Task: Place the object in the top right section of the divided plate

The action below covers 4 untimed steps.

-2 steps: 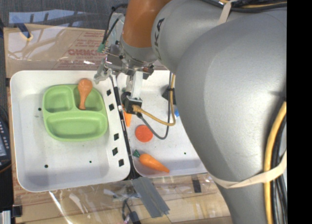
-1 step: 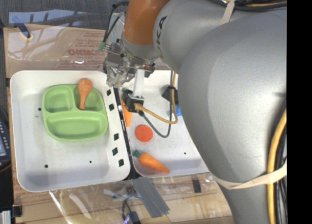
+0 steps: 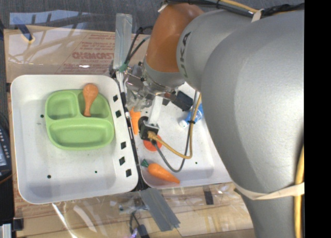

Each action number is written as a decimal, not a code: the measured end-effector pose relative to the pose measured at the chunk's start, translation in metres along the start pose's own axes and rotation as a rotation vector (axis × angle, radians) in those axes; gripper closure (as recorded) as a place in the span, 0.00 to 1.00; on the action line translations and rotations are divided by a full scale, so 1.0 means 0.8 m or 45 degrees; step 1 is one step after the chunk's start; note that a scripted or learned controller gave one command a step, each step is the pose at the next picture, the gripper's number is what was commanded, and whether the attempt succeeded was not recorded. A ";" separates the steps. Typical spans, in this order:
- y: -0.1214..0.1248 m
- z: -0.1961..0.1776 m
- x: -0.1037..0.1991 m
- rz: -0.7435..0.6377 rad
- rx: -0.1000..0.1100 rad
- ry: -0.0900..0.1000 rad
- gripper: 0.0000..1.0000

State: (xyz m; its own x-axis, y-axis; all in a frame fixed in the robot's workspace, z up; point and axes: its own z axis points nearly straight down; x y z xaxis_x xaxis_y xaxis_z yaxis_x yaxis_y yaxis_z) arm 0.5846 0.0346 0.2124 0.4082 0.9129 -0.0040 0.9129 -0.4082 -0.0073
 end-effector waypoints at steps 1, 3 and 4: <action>0.074 -0.015 0.032 -0.172 -0.007 0.002 1.00; 0.073 -0.026 0.035 -0.184 -0.005 0.000 0.00; 0.073 -0.037 0.036 -0.192 -0.003 -0.002 1.00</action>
